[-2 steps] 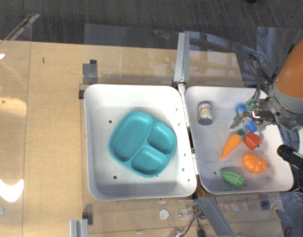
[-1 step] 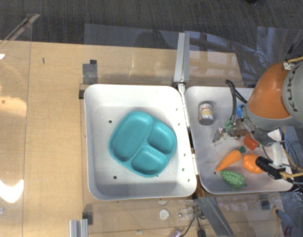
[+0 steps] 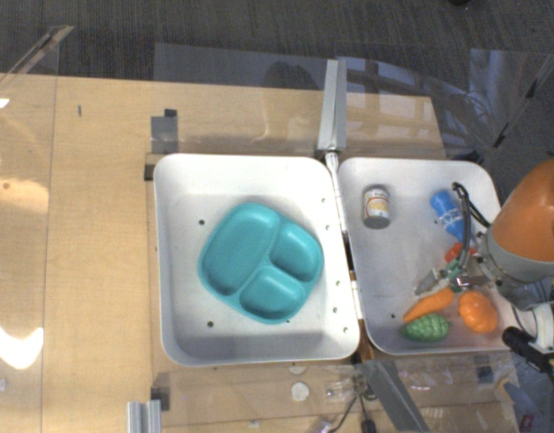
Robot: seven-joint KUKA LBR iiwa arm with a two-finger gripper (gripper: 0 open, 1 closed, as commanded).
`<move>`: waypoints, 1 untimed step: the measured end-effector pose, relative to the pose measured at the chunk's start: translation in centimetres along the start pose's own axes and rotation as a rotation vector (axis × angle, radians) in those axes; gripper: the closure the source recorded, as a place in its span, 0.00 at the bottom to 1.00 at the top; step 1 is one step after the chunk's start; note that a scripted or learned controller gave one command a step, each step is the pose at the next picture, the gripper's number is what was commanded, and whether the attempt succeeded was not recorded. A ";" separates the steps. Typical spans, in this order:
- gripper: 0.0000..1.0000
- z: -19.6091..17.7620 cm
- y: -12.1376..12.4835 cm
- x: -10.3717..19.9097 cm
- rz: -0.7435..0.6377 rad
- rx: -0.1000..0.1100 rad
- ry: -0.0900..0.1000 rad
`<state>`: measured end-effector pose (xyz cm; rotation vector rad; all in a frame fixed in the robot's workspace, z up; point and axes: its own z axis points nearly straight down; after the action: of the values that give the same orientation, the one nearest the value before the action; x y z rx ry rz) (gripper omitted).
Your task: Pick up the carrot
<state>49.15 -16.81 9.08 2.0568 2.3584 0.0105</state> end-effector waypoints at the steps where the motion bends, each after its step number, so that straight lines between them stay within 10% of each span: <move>1: 1.00 -1.3 0.4 0.0 -0.003 -0.011 -0.003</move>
<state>49.56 -16.74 10.35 2.0470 2.3545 0.0196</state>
